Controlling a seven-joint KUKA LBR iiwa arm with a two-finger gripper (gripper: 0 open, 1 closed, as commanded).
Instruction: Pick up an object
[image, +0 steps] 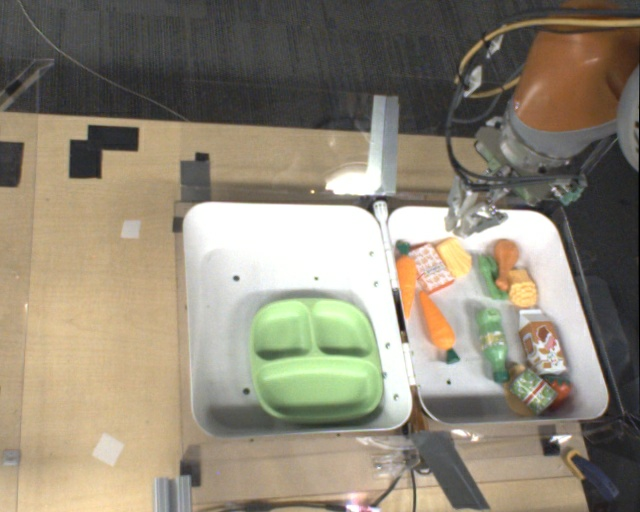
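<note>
The right bin (570, 250) holds several toy foods: an orange carrot (436, 320), a second orange piece (405, 284) by the left wall, a red-and-white packet (430, 266), a yellow wedge (456, 257), a drumstick (507, 254), a green bottle (492, 342) and a brown carton (543, 348). My gripper (476, 217) hangs over the bin's far edge, just above and behind the yellow wedge. It looks open, with nothing between its fingers.
In the left bin (220, 250) lies a green divided plate (315, 358). A metal post (383, 150) stands behind the wall between the bins. More small items crowd the right bin's near right corner, among them a green-and-red can (533, 392).
</note>
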